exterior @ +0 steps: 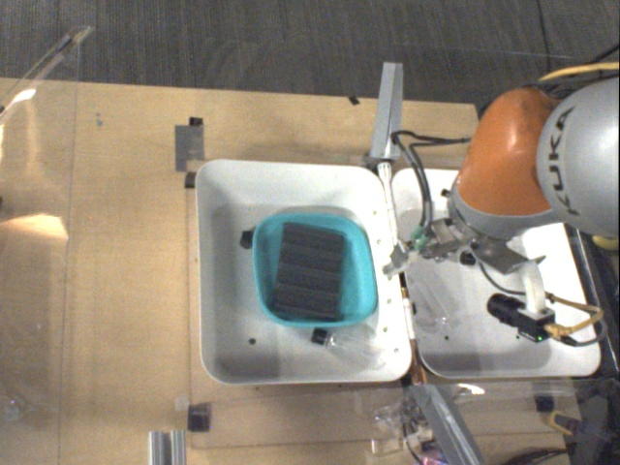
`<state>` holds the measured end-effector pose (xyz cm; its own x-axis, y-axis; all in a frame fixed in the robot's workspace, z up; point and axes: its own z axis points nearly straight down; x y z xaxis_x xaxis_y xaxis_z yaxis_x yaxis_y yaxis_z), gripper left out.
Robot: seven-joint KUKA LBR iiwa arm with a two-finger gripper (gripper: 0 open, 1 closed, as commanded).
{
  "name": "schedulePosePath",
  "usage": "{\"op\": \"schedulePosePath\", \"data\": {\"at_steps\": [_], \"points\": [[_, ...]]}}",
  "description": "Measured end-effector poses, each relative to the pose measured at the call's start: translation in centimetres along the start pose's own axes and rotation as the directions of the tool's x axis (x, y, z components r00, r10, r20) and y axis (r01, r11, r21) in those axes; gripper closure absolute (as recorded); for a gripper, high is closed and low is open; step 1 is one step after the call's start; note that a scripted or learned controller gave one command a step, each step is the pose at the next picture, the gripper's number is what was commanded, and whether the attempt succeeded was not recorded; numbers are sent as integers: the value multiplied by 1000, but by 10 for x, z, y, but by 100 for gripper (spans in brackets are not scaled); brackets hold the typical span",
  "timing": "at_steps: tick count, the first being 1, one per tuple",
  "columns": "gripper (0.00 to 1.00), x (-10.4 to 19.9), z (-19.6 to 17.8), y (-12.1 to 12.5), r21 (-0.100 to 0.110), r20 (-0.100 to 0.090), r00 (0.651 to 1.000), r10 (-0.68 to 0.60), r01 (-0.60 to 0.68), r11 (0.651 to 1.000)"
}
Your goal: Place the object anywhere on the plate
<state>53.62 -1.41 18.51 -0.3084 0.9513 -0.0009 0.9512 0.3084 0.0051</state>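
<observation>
Left bin (218, 289) holds a teal plate (363, 269), roughly central. A dark ribbed block (310, 269) lies flat on the plate, within its rim. Small dark bits sit on the bin floor just beside the plate, one at its left edge, one at its near edge. Arm over the right bin (504, 356); gripper (418, 248) near the divide between bins. Finger state: cannot tell.

The arm (523, 163) overhangs the right bin (504, 361) (left bin (218, 260) unobstructed above).
</observation>
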Motion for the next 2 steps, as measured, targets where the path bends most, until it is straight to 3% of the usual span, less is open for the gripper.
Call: {"op": "schedulePosePath", "data": {"at_steps": [1, 2], "points": [[0, 46, -71, 3, -4, 1, 999, 44, -44, 999], [0, 37, -79, 31, -4, 1, 998, 62, -62, 998]]}}
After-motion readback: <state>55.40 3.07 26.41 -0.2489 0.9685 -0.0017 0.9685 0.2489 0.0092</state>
